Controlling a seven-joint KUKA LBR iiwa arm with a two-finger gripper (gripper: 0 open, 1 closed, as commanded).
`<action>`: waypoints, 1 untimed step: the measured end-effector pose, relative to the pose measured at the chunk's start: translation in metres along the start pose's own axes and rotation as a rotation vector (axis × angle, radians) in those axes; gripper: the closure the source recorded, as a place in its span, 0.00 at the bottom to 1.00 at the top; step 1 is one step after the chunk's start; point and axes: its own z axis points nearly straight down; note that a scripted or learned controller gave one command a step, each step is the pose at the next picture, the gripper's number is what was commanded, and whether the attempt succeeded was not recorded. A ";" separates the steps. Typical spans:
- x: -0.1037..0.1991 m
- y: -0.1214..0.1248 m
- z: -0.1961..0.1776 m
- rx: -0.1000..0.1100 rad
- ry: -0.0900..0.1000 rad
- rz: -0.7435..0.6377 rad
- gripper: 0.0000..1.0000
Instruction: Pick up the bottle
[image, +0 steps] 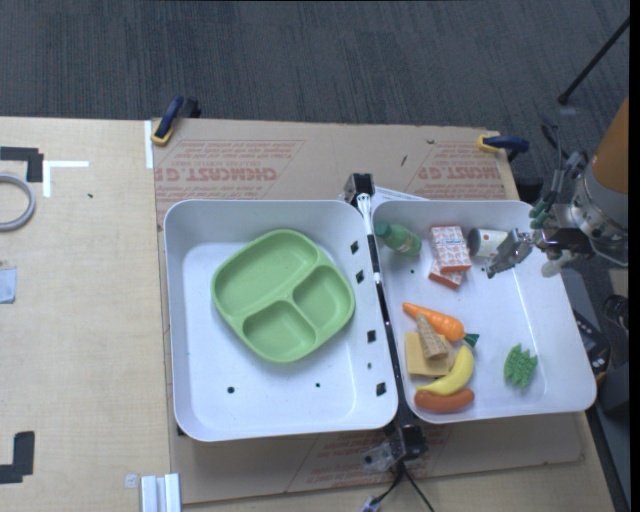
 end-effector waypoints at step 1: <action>0.000 0.001 -0.010 -0.001 -0.001 0.000 1.00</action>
